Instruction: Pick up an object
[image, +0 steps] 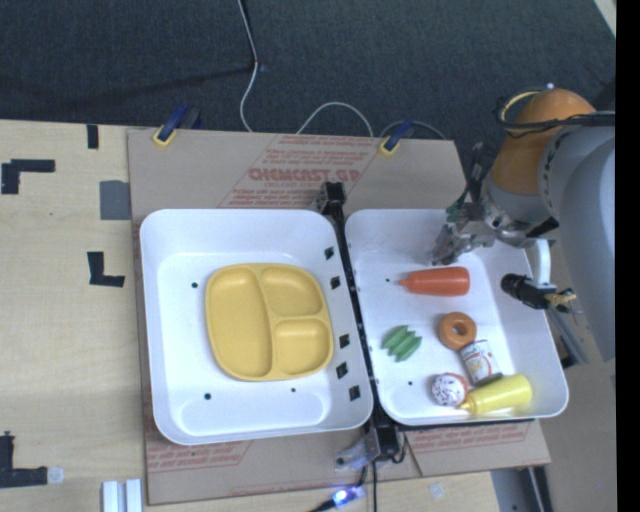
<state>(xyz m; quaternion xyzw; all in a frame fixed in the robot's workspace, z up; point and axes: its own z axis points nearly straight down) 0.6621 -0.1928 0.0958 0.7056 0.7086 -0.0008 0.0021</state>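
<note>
Claw (447, 247): hung low over the back of the right bin (520, 400); its opening could not be told, nothing seen in it.
Nearest thing: toy carrot (436, 282), just in front of the claw, on the bin floor.
Carrot axis: lay left-right, tip toward the divider.
Judgement: a short drop forward would reach it.

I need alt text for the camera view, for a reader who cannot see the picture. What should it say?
A grey robot arm reaches from the right, its gripper low over the right bin, just above an orange carrot. The same bin holds green pea pods, a doughnut, a small can, a ball and a yellow bottle. The left bin holds a yellow divided plate.
</note>
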